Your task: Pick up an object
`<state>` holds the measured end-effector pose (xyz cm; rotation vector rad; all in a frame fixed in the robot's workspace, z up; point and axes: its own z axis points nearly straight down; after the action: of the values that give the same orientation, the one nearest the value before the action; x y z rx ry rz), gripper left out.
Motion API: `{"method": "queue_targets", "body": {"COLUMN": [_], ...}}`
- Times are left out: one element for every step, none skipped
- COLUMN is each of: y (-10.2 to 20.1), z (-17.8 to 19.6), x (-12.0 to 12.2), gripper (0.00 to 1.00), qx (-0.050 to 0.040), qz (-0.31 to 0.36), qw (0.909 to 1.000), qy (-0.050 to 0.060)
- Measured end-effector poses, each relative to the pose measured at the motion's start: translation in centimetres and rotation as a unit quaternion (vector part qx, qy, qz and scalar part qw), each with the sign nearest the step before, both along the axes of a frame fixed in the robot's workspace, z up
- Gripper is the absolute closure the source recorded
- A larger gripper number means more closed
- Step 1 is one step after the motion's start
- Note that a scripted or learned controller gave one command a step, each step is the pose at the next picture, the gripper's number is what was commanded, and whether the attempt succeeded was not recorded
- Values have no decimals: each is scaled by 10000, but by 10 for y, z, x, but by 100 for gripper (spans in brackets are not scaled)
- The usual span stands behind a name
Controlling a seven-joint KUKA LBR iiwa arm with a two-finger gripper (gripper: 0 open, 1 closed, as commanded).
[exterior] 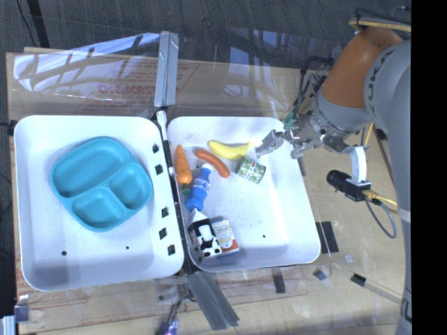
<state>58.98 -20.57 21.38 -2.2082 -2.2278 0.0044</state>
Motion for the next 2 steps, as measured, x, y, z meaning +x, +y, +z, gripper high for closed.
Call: {"method": "queue_targets", "body": {"y": [-2,-1], "z": [-121,-110], "x": [14,15], "gripper": [0,100], "qx": [-7,-5], "qz": [14,42], "qw": [10000,10000], "qy": [-25,-26]}}
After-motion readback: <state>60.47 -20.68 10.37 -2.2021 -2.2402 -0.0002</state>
